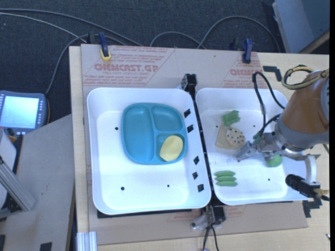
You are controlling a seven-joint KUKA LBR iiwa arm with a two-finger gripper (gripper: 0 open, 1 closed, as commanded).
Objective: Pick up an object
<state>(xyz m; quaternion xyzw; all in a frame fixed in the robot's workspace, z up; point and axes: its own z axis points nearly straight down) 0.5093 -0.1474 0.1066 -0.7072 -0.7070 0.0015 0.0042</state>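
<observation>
A: White plastic, both of them: two shallow bins side by side on the bench. The left bin [104,182] holds a blue sectioned plastic tray [152,132], and a pale yellow rounded piece [171,147] lies in the tray's lower right compartment. The tray's other compartments show only blue.

B: And the right bin [246,195]?

A: Taking the black divider [194,135] between the bins as the landmark: a tan triangular slice with dark spots [230,137] lies a little to its right, about mid-height. A green leafy toy piece [231,117] sits just above that slice, close to touching it. A green pea pod [225,179] lies lower down, nearer the divider than the slice is.

B: Where is the arm?

A: The grey arm with its orange band [309,106] comes in far from the divider, over the right bin's outer side. Its two-finger gripper [250,149] points toward the divider, fingers spread narrowly with nothing visibly between them, tips just beside the tan slice's lower right edge. A small round green object [274,160] sits partly under the wrist, well apart from the divider.
</observation>
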